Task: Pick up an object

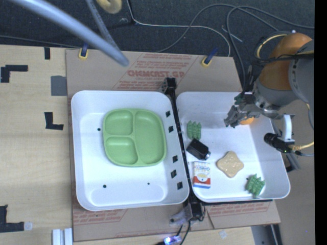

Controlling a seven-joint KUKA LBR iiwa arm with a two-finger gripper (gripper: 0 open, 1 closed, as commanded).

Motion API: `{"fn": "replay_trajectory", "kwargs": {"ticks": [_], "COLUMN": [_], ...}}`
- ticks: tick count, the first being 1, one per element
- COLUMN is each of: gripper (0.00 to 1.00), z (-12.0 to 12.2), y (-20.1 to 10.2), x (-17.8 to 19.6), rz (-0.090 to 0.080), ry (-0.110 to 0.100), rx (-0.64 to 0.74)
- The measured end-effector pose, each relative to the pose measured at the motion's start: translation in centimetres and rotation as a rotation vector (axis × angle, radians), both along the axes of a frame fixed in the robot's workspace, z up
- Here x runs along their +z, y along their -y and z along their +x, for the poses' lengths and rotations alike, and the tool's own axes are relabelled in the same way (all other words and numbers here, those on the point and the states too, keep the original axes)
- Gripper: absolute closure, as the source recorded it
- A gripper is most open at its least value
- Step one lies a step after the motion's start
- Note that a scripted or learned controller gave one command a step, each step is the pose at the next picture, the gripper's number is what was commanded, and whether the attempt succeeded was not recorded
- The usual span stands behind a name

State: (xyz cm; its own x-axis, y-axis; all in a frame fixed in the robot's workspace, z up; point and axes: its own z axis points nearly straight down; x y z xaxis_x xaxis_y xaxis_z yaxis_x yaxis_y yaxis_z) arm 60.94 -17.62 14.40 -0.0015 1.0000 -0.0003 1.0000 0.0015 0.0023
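A robotics lab: loose cables point(214, 19) trail over a bench point(30, 137) with black tape marks, cardboard point(153, 70) clamped under two white bins point(82, 152).

You can't make out the gripper point(236, 117) fingertips at the right bin's point(265, 193) upper right; they merge into a dark blur. An orange thing point(247, 120) beside them is mostly hidden, perhaps a small object. The arm point(286, 70) is cut off by the frame's right edge.

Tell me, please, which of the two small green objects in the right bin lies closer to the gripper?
The green object by the divider, at the right bin's left edge, is closer to the gripper. The other green object sits in the bin's near right corner, farther away.
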Motion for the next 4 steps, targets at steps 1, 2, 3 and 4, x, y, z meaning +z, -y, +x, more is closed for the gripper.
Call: {"fn": "replay_trajectory", "kwargs": {"ticks": [1, 2, 3, 4], "gripper": [1.00, 1.00, 1.00, 1.00], "z": [0.2, 0.3, -1.3, -2.3], "y": [0.2, 0.2, -4.8, -9.9], "x": [6.3, 11.7, 12.2, 12.6], "rz": [-0.001, -0.001, 0.001, 0.001], "ry": [0.002, 0.002, -0.003, -0.003], "rx": [0.000, 0.000, 0.003, 0.003]}}
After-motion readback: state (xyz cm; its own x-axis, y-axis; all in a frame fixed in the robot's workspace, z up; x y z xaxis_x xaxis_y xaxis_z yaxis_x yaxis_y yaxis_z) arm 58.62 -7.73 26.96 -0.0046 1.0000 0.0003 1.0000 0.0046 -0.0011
